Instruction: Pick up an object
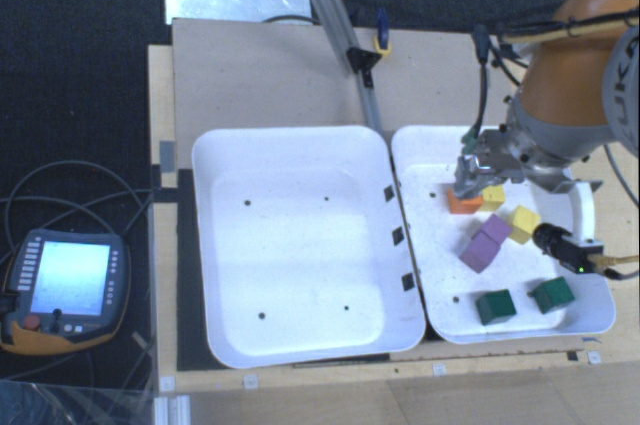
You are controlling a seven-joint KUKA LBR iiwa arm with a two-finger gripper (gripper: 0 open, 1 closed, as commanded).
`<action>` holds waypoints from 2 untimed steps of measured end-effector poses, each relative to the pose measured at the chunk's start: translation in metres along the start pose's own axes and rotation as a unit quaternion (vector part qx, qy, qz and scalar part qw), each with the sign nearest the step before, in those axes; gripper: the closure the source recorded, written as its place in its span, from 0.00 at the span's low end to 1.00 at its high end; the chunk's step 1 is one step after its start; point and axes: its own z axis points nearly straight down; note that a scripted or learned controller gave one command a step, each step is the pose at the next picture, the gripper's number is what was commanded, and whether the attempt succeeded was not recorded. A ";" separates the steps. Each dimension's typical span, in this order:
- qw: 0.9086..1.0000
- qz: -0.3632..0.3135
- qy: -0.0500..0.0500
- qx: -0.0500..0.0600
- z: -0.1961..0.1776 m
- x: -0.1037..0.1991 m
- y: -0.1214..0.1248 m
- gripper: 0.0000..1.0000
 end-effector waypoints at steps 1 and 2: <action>1.000 -0.001 0.001 0.000 0.003 0.054 0.018 1.00; 1.000 0.000 0.000 0.000 0.011 0.099 0.034 1.00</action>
